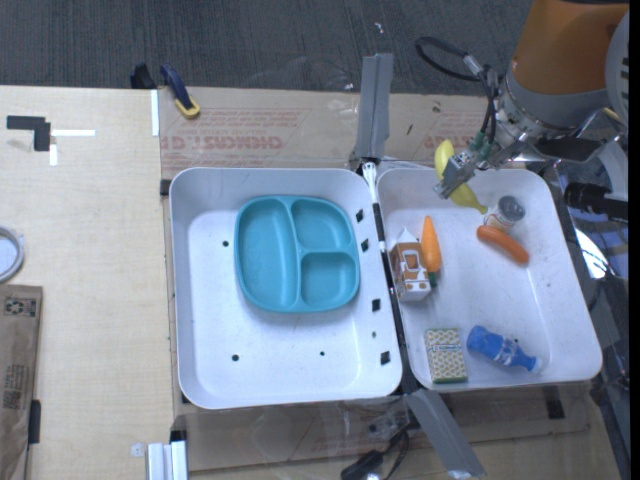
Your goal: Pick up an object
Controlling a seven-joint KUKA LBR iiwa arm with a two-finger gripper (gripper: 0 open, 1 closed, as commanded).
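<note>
Blue, the divided plate [297, 254] lies alone in the left bin [200, 368]. In the right bin [570, 353] sit a small carton [409, 269] beside an orange carrot [431, 243], a green packet [445, 355], a blue bottle [502, 349], a sausage [502, 245] and a grey cap [511, 209]. At the bin's far edge, the gripper [456, 176] hangs beside a yellow banana [452, 173]; whether it grips it, I cannot tell.

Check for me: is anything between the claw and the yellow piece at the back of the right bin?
Nothing visible. The claw hangs at the right bin's back edge, right beside the yellow piece. The carrot and sausage lie nearer the camera.
</note>
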